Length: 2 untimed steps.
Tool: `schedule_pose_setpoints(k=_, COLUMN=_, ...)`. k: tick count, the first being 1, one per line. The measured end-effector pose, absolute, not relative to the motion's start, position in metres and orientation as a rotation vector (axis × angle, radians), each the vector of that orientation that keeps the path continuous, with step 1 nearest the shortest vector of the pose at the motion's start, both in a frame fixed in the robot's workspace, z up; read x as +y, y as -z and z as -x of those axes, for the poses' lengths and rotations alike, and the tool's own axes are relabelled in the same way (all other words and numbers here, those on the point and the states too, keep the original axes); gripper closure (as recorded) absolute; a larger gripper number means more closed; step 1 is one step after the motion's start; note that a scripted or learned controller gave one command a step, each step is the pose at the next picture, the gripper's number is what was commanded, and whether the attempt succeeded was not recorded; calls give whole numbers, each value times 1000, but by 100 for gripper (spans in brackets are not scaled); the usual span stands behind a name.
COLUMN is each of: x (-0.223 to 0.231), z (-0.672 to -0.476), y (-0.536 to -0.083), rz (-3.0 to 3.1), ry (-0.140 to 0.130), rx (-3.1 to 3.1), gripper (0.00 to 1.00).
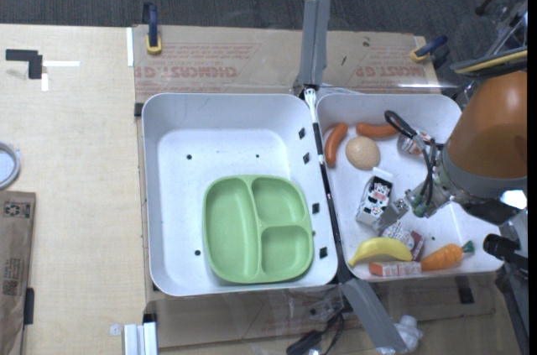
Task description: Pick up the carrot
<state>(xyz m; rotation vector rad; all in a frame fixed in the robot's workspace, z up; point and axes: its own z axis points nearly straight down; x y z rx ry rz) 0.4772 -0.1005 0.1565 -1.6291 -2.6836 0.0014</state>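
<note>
A pale wooden desk (67, 202) carries two shallow white bins side by side, with dark carpet beyond. The left bin (168, 177) holds a green divided plate (256, 229). In the right bin (336, 211), the carrot (441, 258) lies at the near edge — just right of a banana (379, 250) and a small red box (393, 268). The jaws (418, 204) hang above the bin's middle; whether they are spread or pressed together I cannot tell.

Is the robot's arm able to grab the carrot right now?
Probably yes. The carrot lies uncovered near the right bin's front edge, nothing on top of it. The end effector hangs just above it. A banana and a small box crowd its left end.
</note>
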Motion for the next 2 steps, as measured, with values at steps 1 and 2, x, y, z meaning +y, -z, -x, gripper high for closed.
schedule_pose_setpoints(k=1, x=-105, z=-482, y=-119, rz=417, ry=-7, rx=-3132, gripper=0)
schedule_pose_setpoints(k=2, x=-104, z=-478, y=-91, rz=886, ry=1, rx=-3013, gripper=0)
